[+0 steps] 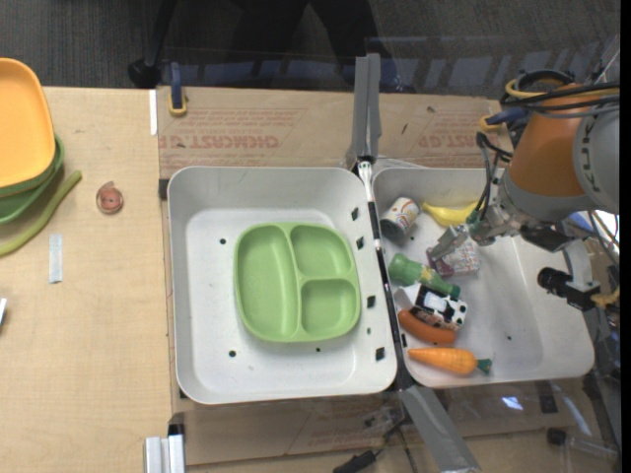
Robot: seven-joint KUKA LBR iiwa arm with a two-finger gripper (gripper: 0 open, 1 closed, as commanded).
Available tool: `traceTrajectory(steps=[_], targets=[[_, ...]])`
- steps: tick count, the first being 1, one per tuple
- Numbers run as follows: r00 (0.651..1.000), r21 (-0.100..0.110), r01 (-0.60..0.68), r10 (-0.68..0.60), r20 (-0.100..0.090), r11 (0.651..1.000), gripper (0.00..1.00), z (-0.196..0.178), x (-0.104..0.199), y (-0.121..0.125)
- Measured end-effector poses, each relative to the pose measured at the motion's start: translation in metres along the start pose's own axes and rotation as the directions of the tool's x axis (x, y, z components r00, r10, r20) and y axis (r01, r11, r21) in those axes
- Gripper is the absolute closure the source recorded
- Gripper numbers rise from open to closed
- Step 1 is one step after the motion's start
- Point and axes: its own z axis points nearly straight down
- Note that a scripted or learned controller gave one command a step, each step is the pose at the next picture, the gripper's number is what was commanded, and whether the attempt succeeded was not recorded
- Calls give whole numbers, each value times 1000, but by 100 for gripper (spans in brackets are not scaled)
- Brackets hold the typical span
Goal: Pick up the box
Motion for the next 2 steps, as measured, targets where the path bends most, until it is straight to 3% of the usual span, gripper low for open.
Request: traceTrajectory(steps=[1,2], targets=[[1000,-4,-3,4,5,1000,100,-10,-3,1],[1000,-4,-4,4,5,1000,0,-10,-3,0]])
